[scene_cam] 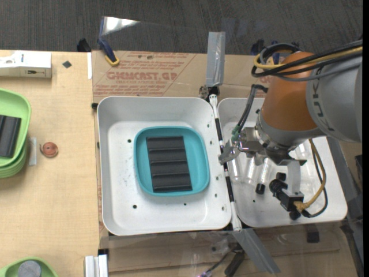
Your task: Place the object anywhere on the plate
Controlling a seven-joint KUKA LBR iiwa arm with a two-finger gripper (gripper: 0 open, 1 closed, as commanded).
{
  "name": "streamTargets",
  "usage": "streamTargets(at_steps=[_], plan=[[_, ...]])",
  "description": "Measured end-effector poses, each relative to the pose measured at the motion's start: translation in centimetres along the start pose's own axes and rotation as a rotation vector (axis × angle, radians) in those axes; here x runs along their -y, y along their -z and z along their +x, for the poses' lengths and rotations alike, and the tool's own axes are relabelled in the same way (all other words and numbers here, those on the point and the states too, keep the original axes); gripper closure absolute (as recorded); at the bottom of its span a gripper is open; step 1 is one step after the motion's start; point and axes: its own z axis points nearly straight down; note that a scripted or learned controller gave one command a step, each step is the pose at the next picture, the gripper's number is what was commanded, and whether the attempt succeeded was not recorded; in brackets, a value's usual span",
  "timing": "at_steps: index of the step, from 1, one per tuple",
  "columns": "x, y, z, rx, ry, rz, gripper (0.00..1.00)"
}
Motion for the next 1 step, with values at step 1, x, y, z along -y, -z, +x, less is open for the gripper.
streamTargets(at_steps=[1], plan=[[0.00, 0.00, 0.00, 0.000, 0.000, 0.000, 0.00]])
